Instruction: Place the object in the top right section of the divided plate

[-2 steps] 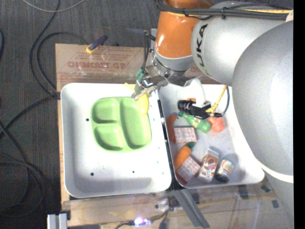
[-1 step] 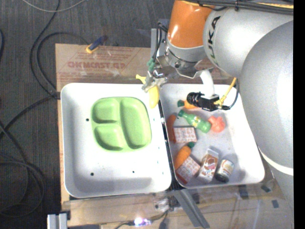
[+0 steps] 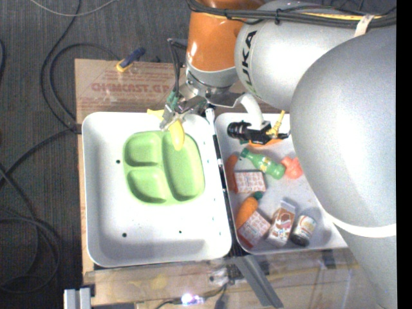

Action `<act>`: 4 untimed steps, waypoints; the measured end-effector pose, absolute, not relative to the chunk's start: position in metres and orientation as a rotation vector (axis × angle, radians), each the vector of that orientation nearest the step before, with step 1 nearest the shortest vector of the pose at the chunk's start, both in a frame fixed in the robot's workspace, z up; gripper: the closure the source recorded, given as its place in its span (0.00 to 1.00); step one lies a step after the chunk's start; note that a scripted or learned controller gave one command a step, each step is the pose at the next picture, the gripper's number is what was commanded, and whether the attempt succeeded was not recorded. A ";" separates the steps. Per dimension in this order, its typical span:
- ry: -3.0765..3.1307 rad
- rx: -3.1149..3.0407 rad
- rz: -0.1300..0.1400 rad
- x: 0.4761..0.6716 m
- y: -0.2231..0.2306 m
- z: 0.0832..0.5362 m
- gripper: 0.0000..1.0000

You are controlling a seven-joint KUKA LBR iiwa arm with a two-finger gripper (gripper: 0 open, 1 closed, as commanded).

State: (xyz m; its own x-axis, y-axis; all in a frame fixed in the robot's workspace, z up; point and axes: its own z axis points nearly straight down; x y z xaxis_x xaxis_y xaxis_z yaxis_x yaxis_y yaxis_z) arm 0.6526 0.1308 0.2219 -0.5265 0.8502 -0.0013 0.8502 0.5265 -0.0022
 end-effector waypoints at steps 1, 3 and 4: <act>2.761 1.502 -0.002 0.603 0.185 0.232 1.00; 2.811 1.405 -0.004 0.569 0.166 0.216 1.00; 2.753 1.510 -0.004 0.589 0.117 0.314 1.00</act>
